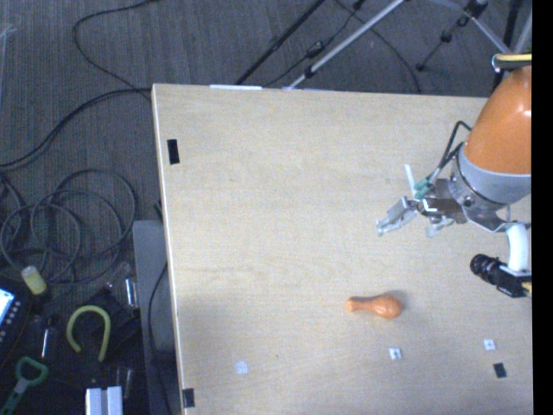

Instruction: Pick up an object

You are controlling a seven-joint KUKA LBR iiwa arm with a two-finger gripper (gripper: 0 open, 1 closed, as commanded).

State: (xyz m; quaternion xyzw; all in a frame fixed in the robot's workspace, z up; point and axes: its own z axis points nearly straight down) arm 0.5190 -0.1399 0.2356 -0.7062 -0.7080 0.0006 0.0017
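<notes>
A small orange object (376,306), shaped like a gourd with a thin neck pointing left, lies on the pale wooden tabletop (276,197) toward the front. My gripper (393,219) hangs over the table's right part, behind the orange object and slightly to its right, clearly apart from it. The grey wrist with the orange band (505,141) comes in from the right edge. Nothing shows in the gripper.
Small white tags (395,353) and a black tag (499,370) lie near the front right. A black mark (173,151) sits at the table's left edge. Cables and tools (78,318) lie on the floor to the left; stand legs (380,15) cross behind.
</notes>
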